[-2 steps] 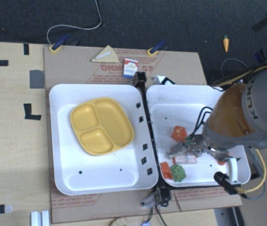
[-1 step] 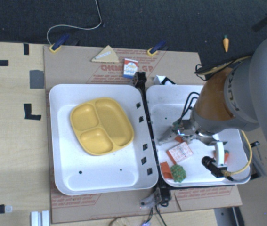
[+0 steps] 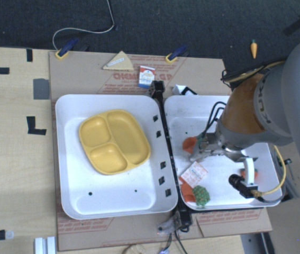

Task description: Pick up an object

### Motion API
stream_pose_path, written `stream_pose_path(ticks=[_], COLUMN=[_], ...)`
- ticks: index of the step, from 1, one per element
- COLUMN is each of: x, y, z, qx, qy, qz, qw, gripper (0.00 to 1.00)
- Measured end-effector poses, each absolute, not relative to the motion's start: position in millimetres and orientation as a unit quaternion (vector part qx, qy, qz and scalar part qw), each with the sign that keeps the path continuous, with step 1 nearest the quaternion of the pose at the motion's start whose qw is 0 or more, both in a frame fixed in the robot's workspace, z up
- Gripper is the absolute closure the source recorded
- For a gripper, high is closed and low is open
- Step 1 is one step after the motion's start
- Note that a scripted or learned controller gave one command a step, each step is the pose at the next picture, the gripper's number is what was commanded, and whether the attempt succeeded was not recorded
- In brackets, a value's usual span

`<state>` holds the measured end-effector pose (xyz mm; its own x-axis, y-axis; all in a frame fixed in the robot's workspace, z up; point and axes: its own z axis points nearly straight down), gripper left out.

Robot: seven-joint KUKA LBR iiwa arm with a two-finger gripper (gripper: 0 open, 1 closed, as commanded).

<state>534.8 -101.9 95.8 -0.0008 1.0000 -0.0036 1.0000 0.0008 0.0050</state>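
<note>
In the right bin [image 3: 218, 106], an orange-red object [image 3: 190, 143] lies near the left middle. Below it rests a white packet with red print [image 3: 194, 174], with an orange piece [image 3: 187, 192] and a green broccoli-like piece [image 3: 201, 195] at the bin's front. My gripper [image 3: 200, 147] reaches down from the right, right beside the orange-red object and just above the packet. Nothing shows clearly between its fingers.
The left bin [image 3: 67, 157] holds a yellow three-compartment plate [image 3: 114, 141]. Behind the bins lie a small red-and-white box [image 3: 146, 76], a tan wedge [image 3: 119, 62] and two blue-yellow clamps [image 3: 65, 49]. The arm's grey body [image 3: 269, 110] covers the right bin's right side.
</note>
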Motion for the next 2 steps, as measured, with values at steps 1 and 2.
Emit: stream_pose_path(ticks=[1,2], x=[534.8,576.6], y=[-101.8,-98.6], z=[95.7,86.2], qx=[0.707,0.707], qy=[0.707,0.708], qz=[0.0004,0.0007], qw=[0.003,0.001], gripper=[0.0,0.0])
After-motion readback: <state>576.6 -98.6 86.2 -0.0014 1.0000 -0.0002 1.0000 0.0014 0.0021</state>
